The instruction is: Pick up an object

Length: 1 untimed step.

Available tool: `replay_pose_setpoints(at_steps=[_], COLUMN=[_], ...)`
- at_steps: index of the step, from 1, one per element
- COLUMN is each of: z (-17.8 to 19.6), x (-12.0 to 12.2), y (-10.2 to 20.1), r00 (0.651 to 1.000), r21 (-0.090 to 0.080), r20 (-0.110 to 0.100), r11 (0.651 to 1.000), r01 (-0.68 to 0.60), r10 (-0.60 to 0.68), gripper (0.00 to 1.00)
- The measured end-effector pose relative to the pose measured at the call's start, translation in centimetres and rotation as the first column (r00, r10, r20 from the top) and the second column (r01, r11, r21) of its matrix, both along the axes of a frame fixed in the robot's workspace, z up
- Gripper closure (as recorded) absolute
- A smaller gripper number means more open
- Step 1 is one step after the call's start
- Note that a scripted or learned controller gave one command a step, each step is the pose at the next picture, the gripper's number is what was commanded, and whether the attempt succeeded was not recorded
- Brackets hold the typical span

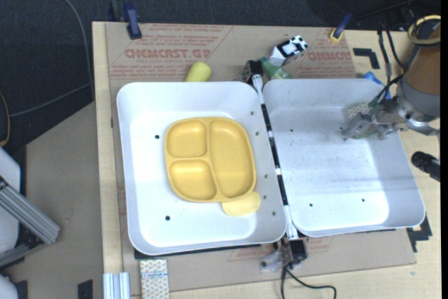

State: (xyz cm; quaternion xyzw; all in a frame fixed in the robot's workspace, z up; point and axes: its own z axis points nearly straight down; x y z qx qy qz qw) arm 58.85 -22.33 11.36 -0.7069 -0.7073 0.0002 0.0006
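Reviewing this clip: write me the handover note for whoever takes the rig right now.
Gripper: low in the right bin, near its upper right part; finger state not readable, nothing seen held.
Things: yellow divided plate sits in the middle of the left bin; a pale yellow piece pokes out from under the plate's lower edge. A yellow object and a black-and-white toy lie on the bench above the bins.
Done: no pick visible.
Left: grasp an object and lift it.
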Motion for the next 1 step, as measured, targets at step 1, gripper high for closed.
replay_pose_setpoints(at_steps=[1], z=[8.05], x=[6.35], y=[-0.02], r00=[1.0], r21=[-0.003], r20=[0.006], r11=[1.0], r01=[-0.001], r10=[0.001], gripper=[0.0])
